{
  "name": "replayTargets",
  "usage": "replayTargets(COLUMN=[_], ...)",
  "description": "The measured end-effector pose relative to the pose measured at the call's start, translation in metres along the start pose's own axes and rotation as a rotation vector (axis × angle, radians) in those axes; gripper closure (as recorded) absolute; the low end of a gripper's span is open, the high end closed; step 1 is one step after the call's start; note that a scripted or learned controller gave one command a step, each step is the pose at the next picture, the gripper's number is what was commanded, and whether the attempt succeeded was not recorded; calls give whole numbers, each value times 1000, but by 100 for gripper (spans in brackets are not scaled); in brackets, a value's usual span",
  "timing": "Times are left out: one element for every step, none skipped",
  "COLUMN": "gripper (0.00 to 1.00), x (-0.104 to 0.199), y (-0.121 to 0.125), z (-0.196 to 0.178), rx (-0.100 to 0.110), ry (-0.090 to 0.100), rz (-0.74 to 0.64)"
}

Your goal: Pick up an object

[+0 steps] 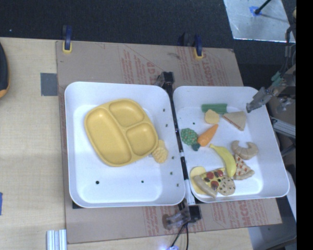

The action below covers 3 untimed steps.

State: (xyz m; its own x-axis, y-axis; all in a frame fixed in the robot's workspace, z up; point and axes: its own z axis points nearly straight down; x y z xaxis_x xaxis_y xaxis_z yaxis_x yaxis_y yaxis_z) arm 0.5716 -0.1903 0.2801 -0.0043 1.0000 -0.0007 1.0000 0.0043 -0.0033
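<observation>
Pincer (pixel 251 105) hovering at right bin's (pixel 281 178) upper-right edge (open or closed: cannot tell); tan wedge-shaped toy sandwich (pixel 235 120) sitting just down-left of it.

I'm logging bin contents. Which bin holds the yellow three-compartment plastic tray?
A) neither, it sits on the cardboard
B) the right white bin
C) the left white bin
C: the yellow three-compartment plastic tray lies inside the left white bin, beside a small yellow waffle-textured piece.
</observation>
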Motion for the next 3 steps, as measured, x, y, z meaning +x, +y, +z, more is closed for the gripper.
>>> replayTargets(gripper=[0, 0, 0], x=[68, 92, 42], y=[85, 84, 86], z=[141, 191, 64], rx=[7, 6, -12], ry=[4, 1, -4], rz=[-9, -4, 5])
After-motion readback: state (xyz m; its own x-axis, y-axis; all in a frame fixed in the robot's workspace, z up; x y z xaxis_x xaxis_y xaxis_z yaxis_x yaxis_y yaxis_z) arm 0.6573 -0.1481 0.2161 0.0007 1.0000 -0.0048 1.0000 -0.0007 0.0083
